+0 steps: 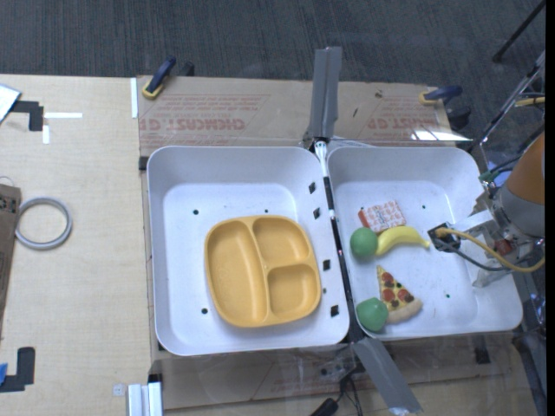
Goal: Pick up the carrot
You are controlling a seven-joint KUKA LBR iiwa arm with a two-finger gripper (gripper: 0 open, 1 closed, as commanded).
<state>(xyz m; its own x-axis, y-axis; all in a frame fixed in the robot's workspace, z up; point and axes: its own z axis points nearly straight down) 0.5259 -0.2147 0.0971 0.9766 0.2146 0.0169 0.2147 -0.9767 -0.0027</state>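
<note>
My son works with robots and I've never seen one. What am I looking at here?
One camera looks down on a bench. The grey and orange shape at the right is a robot arm, reaching over the right bin. That bin holds toy food: a banana, a pizza slice, a red-and-white packet, and two green balls, one by the banana, one by the pizza. The left bin holds a yellow divided plate. A tape roll lies on the bench's left. I cannot tell whether the arm holds anything.
</note>
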